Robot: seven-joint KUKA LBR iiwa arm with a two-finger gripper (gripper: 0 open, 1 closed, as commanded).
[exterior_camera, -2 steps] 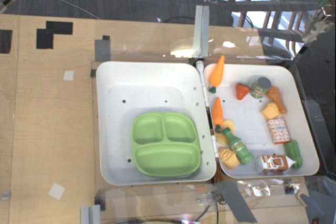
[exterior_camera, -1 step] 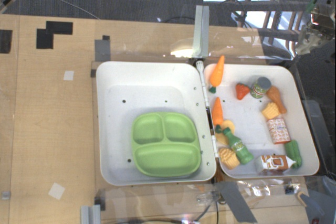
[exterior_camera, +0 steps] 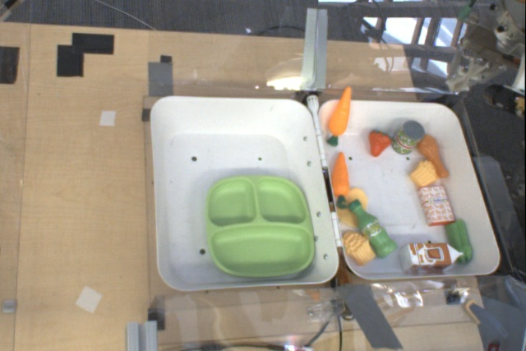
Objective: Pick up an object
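Two shallow white plastic bins sit side by side on my feed: the left bin [exterior_camera: 181,136] bears a green three-compartment plastic plate [exterior_camera: 259,226], and the right bin [exterior_camera: 470,145] holds the toy groceries. Among them I see a brown and white toy carton [exterior_camera: 429,256] at the near edge, a green toy bottle [exterior_camera: 371,230] left of it, a small grey tin [exterior_camera: 408,136] and an orange toy carrot [exterior_camera: 339,113] at the far left corner. The gripper [exterior_camera: 468,66] hangs beyond the right bin's far right corner, well apart from every toy, and I cannot tell whether it is open or closed.
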